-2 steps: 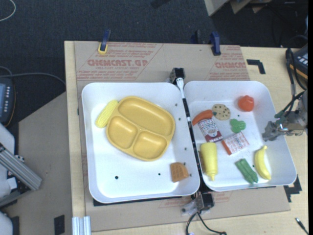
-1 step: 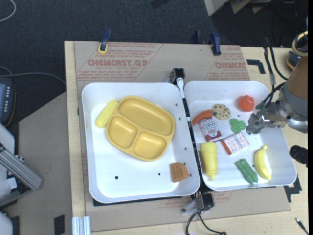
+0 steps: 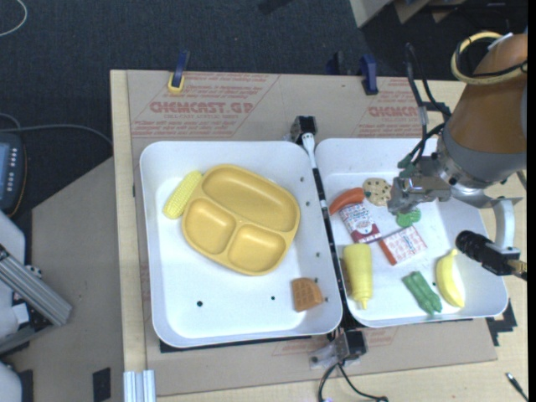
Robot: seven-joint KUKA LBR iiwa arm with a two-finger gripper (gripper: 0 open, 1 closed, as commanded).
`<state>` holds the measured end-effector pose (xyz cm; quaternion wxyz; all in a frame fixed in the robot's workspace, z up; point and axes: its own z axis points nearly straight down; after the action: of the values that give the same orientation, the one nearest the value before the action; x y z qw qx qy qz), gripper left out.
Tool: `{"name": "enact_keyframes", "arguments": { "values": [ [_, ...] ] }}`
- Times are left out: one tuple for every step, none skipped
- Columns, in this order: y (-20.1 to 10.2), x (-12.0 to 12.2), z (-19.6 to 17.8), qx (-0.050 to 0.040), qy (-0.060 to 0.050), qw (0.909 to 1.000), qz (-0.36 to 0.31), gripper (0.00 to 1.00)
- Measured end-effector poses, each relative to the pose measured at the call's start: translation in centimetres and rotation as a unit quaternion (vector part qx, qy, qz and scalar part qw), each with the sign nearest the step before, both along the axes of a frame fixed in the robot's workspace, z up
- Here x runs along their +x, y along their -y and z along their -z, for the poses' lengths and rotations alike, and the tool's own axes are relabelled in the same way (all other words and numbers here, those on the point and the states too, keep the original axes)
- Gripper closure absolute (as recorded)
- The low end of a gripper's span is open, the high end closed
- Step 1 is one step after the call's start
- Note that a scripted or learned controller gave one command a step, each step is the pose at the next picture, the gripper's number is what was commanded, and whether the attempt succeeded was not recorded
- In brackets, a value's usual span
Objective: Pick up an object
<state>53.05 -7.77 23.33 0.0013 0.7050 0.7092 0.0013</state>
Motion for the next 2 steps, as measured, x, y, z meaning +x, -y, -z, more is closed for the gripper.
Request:
{"name": "enact_keyframes", "arguments": {
  "values": [
    [-5.3, 1.7, 1.0, -0.0002, -0.001, 1.0000, 0.001, 1.00],
    [-9.7, 4.0, 0.4, 0.0006, 0.000, 1.0000, 0.000, 1.00]
  ]
}}
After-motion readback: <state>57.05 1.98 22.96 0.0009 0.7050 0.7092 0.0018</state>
